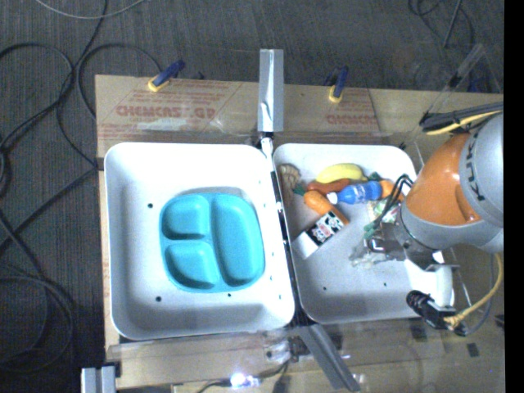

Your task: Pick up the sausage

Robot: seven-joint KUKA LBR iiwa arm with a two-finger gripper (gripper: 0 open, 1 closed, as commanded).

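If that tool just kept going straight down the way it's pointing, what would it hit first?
Probably the bare white floor of the right bin, just right of the toy pile. The tool seems to point downward there, though depth is hard to judge from above.

A brown bench [205, 109] carried two white bins: the left bin [131, 244] lay directly beside the right bin [360, 297], their inner rims touching.

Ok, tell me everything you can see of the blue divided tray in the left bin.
The turquoise three-compartment plastic tray lies flat, open side up, on the floor of the left white bin, roughly centred. It has rounded corners, two smaller wells on its left and one long well on its right. Nothing lies in it or touches it besides the bin floor.
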